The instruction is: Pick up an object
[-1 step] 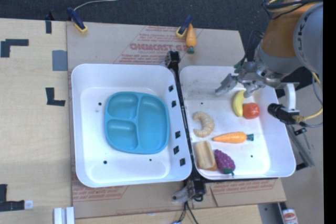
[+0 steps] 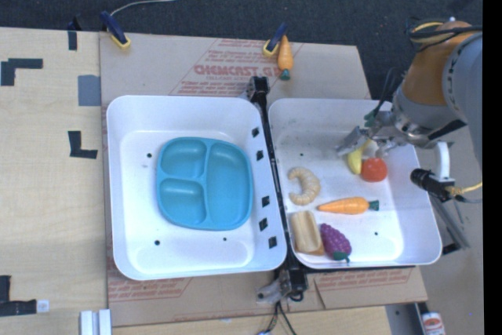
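Observation:
The right bin [image 2: 302,121] holds several toy foods. A yellow piece [image 2: 355,162] and a red tomato [image 2: 374,169] lie together near its right side. A croissant [image 2: 304,185], an orange carrot [image 2: 343,206], a bread roll [image 2: 305,231] and purple grapes [image 2: 336,241] lie lower down. My gripper [image 2: 365,139] hangs just above the yellow piece and the tomato, reaching in from the right. Nothing shows between its fingers.
The left bin [image 2: 129,121] holds a blue divided plate [image 2: 204,183]. A second orange carrot [image 2: 285,57] lies on the cardboard behind the bins. Black clips [image 2: 258,87] join the bins at the middle. The arm's cables [image 2: 439,183] hang by the right bin's rim.

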You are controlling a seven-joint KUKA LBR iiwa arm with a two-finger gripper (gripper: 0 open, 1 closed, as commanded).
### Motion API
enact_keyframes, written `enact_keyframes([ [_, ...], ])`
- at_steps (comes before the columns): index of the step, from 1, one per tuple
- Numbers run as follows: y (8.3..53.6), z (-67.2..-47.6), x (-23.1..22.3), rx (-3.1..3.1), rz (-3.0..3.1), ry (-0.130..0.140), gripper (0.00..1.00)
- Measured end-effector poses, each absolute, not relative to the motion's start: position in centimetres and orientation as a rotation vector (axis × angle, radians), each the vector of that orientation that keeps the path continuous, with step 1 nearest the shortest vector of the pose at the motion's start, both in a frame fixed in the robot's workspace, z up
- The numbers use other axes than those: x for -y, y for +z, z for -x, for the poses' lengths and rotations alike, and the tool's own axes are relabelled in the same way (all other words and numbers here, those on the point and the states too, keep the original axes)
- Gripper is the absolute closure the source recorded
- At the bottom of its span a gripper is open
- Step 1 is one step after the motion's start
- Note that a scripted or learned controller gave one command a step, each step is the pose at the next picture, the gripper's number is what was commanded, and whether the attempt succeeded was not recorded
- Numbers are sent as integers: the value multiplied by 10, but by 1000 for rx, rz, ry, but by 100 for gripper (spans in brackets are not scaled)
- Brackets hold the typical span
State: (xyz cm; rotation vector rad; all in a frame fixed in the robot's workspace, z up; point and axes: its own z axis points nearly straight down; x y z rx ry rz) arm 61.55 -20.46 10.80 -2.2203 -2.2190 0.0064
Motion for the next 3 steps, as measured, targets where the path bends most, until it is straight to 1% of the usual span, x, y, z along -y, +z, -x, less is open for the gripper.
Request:
enact_keyframes([
  [1, 119, -617, 204, 2222, 2220, 4, 100],
  [2, 119, -617, 204, 2222, 2220, 4, 0],
  [3, 87, -619, 176, 2225, 2222, 1, 0],
])
